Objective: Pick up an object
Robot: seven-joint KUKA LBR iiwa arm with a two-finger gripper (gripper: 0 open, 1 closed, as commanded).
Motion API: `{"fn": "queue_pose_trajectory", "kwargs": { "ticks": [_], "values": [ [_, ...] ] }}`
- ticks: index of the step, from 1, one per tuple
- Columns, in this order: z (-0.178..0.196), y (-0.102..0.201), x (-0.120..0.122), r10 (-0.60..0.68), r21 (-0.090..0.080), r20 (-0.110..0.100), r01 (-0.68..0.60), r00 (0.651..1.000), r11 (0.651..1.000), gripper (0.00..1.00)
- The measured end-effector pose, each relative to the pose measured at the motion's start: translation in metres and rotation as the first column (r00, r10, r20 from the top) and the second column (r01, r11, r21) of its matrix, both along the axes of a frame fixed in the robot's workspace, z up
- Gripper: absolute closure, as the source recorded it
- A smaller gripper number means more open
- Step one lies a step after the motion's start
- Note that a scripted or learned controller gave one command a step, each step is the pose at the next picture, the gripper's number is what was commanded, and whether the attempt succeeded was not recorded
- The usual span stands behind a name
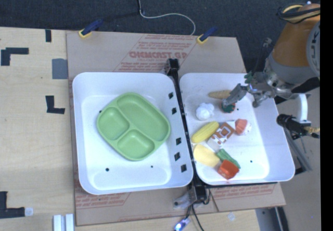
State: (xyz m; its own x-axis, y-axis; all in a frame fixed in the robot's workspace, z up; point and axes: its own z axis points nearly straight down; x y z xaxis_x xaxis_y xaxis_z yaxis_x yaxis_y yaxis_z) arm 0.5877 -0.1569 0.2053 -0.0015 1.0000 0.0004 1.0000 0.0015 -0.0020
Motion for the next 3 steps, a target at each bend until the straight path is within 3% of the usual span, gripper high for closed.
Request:
{"fn": "queue_pose_trajectory", "kwargs": {
  "ticks": [1, 2, 3],
  "values": [
    [-0.128, 0.037, 0.031, 0.004, 0.000, -0.001, -0.004, 1.000, 1.000, 0.00],
    [-0.120, 0.055, -0.038, -0.001, 0.000, 0.000, 0.001, 1.000, 1.000, 0.00],
    [-0.111, 0.055, -0.037, -0.001, -0.001, 0.000, 0.001, 1.000, 1.000, 1.00]
  ]
}}
